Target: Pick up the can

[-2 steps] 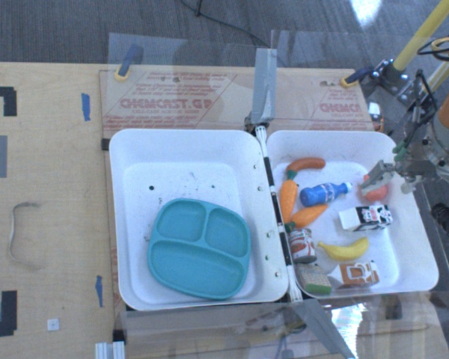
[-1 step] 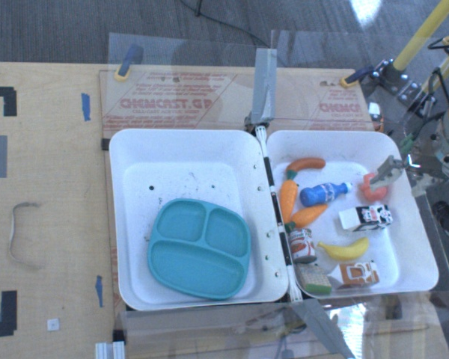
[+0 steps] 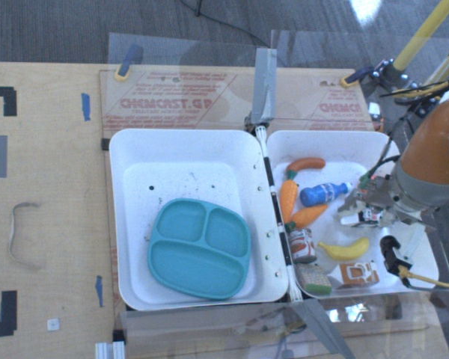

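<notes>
Right bin (image 3: 337, 142) holds the can (image 3: 301, 244) — small, red-and-white label; end effector (image 3: 361, 209) grip state unclear.

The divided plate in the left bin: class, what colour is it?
The divided plate is teal blue all over, seen plainly in the camera view.

pale wooden bench (image 3: 45, 275) with blue tape (image 3: 85, 106) marks, dark grey floor (image 3: 75, 13) beyond it, a black cable (image 3: 209, 10), a bright light glare (image 3: 366, 4).
</notes>
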{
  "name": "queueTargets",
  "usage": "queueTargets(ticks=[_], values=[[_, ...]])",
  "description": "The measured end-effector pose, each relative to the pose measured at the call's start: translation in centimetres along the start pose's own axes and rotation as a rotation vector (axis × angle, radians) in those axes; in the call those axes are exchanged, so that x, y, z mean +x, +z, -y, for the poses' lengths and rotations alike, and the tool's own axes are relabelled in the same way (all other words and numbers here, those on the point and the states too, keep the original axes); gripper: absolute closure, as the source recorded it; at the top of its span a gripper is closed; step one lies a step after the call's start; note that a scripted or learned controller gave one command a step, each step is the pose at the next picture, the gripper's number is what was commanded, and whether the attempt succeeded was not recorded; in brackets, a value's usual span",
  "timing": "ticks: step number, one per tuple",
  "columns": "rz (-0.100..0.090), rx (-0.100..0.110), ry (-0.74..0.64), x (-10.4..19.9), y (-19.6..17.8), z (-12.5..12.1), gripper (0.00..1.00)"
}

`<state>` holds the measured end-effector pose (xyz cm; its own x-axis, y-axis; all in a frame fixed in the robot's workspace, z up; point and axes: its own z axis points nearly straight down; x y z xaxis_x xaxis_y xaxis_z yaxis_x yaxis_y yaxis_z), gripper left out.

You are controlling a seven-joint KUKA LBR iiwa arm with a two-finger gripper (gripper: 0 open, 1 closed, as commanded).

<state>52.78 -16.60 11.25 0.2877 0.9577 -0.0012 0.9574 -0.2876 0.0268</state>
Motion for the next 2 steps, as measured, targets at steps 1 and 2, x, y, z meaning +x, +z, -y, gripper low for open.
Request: queueTargets(ticks=[1,2], values=[[-0.002,0.009,-0.258,-0.3,-0.6,-5.2,0.0],[-0.006,0.023,-0.164,-3.1,2.4,4.1,0.0]])
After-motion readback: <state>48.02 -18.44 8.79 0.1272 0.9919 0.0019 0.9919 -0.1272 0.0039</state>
